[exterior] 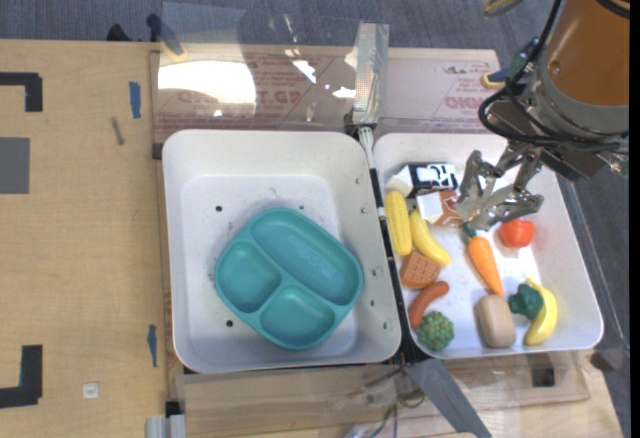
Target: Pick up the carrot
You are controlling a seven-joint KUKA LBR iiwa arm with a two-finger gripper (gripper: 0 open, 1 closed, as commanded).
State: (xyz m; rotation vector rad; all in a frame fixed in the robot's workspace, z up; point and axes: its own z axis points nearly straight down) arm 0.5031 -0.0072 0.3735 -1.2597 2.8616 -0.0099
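Right bin crowded: open, empty gripper hovers at 12 o'clock of carrot; descent may snag tomato or banana.

Divided tray in left bin; carrot in right bin, between banana and tomato.

Crowded around the carrot: tomato just right, banana left, potato below; open floor of right bin further right.
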